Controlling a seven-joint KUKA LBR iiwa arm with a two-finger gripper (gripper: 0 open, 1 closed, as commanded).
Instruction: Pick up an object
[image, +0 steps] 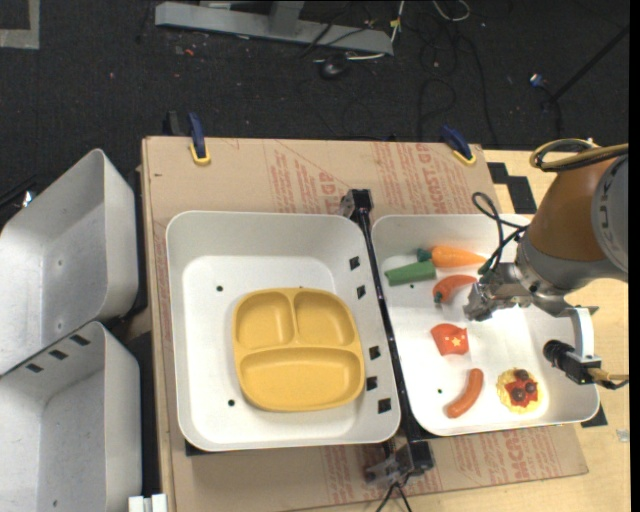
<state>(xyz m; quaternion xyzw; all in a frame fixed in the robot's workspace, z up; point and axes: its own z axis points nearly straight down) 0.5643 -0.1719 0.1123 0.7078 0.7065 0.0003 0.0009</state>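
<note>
The right white bin (420, 400) holds several toy foods: an orange carrot (457, 256), a green piece (410, 271), a red-orange chili (450, 287), a red strawberry-like piece (451, 340), a sausage (464, 393) and a small pizza-like disc (519, 390). My gripper (483, 301) hangs over the middle of this bin, just right of the chili and up-right of the red piece. I see nothing between its fingers.
The left white bin (200, 250) bears a yellow divided plate (297, 350). A black divider (375, 290) runs between the bins. Two empty white trays (60, 300) stand off the bench at left. Cardboard (300, 170) lies under the bins.
</note>
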